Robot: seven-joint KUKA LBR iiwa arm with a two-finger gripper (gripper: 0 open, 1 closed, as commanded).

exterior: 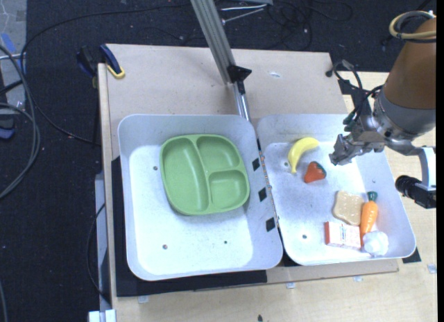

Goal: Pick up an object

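End effector (343, 153) low beside strawberry (315, 172)

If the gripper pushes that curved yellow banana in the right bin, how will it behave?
The curved yellow banana looks like smooth moulded plastic, so probably light and stiff. Its curve may make it pivot or slide rather than roll, perhaps against the small red strawberry beside it.

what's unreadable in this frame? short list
- Pincer, camera view: too small and dark to tell its finger state or whether it touches anything.
- Arm: cut off by the right edge.
- White object in the right bin: washed out against the bin, identity unclear.
- Red-and-white packet: print too small to read.
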